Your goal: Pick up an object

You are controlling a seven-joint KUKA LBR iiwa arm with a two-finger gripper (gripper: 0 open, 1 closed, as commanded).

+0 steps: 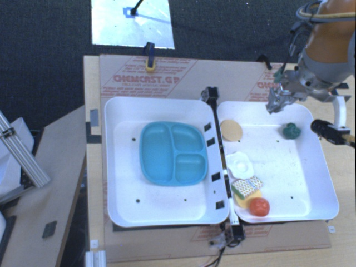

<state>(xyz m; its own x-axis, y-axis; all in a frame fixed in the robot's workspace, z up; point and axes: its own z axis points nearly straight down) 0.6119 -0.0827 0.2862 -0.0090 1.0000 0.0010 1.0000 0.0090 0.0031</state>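
The right bin (311, 171) holds several small objects. A tan round disc (231, 130) lies near its back left corner, and a dark green lump (291, 130) rests near its back right. A white fried-egg shape (240, 164), a checkered sandwich piece (247, 187) on a yellow slice and a red tomato (258, 206) sit along its left front. My gripper (275, 105) hangs over the bin's back rim, above and left of the green lump, with nothing visible in it.
The left bin (119, 149) carries a blue divided plate (172, 152). A black clip strip (218, 154) runs along the join between the bins. A yellow-and-black clamp (150, 58) stands behind the left bin. Black fixtures (328, 130) project at the right bin's far right edge.
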